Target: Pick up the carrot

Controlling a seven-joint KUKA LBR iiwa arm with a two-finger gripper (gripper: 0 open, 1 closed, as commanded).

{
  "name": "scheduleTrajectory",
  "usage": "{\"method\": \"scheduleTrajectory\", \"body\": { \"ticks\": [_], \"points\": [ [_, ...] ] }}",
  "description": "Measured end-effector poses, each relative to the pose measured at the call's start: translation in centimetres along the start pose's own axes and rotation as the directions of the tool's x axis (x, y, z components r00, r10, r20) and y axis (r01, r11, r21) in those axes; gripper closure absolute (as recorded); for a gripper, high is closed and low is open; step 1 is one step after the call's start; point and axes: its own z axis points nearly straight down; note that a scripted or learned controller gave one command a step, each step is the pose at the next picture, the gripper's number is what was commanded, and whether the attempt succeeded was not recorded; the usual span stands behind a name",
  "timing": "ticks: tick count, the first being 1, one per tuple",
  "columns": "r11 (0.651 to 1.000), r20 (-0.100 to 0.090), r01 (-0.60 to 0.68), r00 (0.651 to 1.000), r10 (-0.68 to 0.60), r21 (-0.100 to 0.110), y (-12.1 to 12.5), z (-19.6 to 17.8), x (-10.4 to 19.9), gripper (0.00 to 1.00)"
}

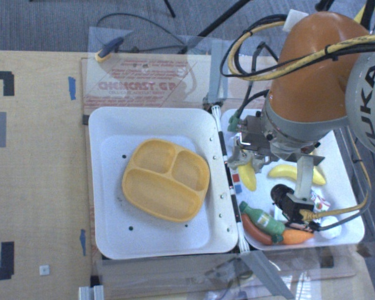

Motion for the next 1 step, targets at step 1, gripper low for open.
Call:
{"method": "scheduleTrajectory", "body": {
  "ticks": [1],
  "points": [
    [0.992,-0.001,0.123,0.992,-0.123,-0.004,0.23,12.31,-1.32,1.00]
  ]
}}
